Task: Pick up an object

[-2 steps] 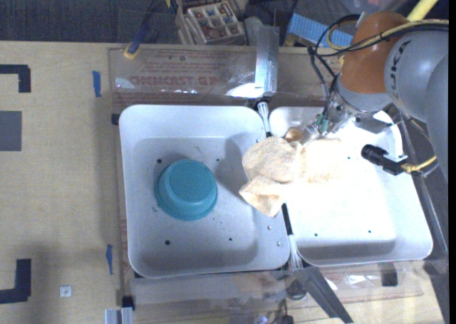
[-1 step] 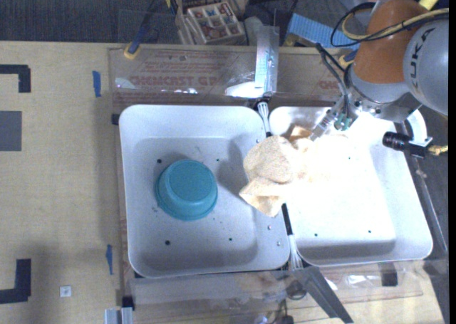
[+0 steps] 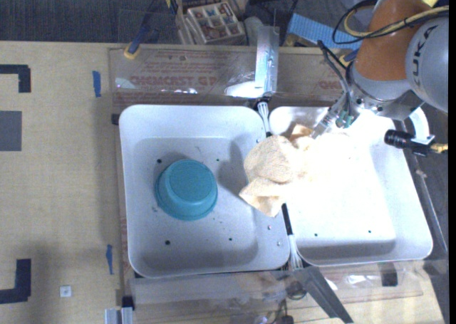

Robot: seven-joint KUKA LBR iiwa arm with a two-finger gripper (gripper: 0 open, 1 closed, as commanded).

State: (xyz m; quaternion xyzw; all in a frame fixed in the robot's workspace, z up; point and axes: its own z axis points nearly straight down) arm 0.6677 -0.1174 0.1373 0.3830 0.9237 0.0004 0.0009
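We see the grey arm (image 3: 420, 59) enter from about two o'clock, its orange band (image 3: 388, 23) sitting above the wrist near the top right corner. The wrist tilts downward and toward nine o'clock, so the slender claw (image 3: 322, 129) points at a slant toward the middle of the view. Its tip sits a little right of centre and above it. We cannot tell how the tip stands, since glare washes out that spot.

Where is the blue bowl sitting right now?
The blue bowl sits upside down in the left bin, left of the cream cloth draped over the divide between the bins.
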